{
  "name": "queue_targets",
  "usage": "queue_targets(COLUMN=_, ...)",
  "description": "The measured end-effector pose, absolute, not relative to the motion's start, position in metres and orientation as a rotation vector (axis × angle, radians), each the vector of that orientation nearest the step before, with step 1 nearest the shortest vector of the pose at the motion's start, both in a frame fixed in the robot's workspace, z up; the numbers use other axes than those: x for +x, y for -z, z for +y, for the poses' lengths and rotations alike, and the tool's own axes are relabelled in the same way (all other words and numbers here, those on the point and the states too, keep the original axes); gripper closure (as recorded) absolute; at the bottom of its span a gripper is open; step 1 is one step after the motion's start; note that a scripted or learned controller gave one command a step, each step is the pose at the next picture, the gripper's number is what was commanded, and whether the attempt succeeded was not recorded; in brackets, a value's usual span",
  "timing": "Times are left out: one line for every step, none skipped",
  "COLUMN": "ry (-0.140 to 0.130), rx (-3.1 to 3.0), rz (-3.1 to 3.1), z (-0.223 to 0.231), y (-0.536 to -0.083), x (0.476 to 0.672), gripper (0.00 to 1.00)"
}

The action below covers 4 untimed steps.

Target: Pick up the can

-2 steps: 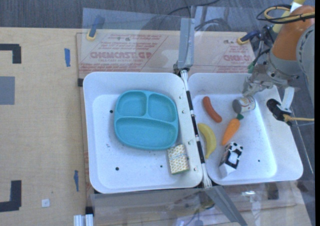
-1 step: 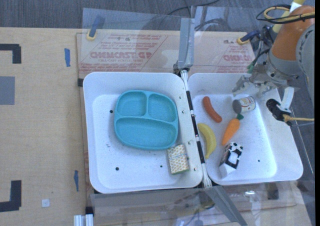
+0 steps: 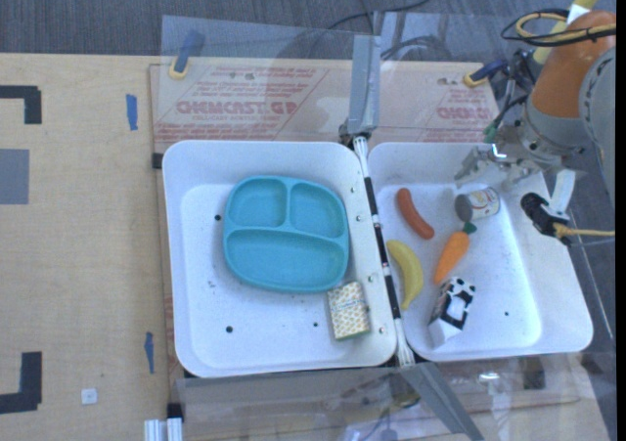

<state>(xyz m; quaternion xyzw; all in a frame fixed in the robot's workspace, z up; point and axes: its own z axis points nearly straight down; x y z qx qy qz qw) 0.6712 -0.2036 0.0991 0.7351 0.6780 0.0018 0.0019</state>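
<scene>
- The can point(image 3: 478, 202) is seen in the right bin point(image 3: 562, 331), near its far edge, apparently lying on its side with its pale end turned toward the camera.
- The gripper point(image 3: 501, 165) is held just above and behind the can, at the bin's far rim; the grey arm point(image 3: 572, 87) with its orange band is seen coming in from the right.
- Whether the fingers are spread or closed cannot be told: they are blurred and partly lost among the cables.
- Nothing is seen between the fingers, so the can is judged not yet grasped; the step in hand is judged to be the approach.
- A good grasp is likely to be had if the fingers are brought down astride the can's round body, across its narrow width and not along its length.
- The carrot point(image 3: 451, 255) lies just beside the can on the near side, its green top close to the can, and the sausage point(image 3: 415, 213) lies near on the left; the finger on that side is best kept clear of both.
- A round can may roll when nudged, so a centred, straight descent is advised.
- The banana point(image 3: 407, 273) and the carton point(image 3: 450, 310) lie farther off and are not judged a hindrance.
</scene>
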Motion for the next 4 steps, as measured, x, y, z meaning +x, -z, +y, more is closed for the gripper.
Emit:
queue_targets(ry=-0.001, rx=2.380, rz=2.049, z=-0.200, y=-0.086, x=0.651, gripper=0.00)
queue_targets(ry=-0.004, rx=2.374, rz=2.047, z=-0.201, y=-0.099, x=0.653, gripper=1.00)
queue_targets(ry=-0.003, rx=2.374, rz=2.047, z=-0.201, y=-0.099, x=0.653, gripper=0.00)
queue_targets(ry=-0.009, rx=2.409, rz=2.017, z=-0.206, y=-0.088, x=0.591, gripper=0.00)
